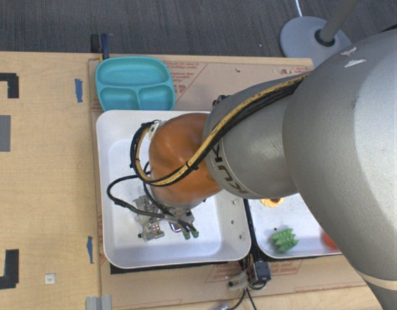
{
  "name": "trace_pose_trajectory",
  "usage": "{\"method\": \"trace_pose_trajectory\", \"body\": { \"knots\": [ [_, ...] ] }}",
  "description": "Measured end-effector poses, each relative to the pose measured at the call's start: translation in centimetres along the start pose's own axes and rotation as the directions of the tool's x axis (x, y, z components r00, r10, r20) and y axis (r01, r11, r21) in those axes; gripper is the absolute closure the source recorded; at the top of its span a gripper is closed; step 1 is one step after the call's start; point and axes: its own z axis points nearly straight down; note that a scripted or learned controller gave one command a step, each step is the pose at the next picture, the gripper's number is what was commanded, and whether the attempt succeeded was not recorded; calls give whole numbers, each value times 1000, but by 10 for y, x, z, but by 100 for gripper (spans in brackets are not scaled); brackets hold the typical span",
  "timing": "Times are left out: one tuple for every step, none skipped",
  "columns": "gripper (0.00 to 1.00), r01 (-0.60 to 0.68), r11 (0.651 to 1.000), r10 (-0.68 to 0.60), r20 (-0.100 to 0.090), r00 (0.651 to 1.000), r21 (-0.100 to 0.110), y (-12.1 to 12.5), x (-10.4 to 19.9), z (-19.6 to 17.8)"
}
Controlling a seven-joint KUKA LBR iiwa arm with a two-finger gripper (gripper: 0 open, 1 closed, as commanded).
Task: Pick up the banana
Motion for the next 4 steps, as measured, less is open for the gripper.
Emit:
{"method": "trace_pose_trajectory", "body": {
  "knots": [
    [100,170,985,-170,-8,985,-1,1,1,11],
    [100,156,988,-156,-9,988,-2,1,1,11],
    [100,153,988,-153,-4,988,-3,1,-1,0],
    [100,301,954,-301,-10,954,-3,1,-1,11]
  ]
}}
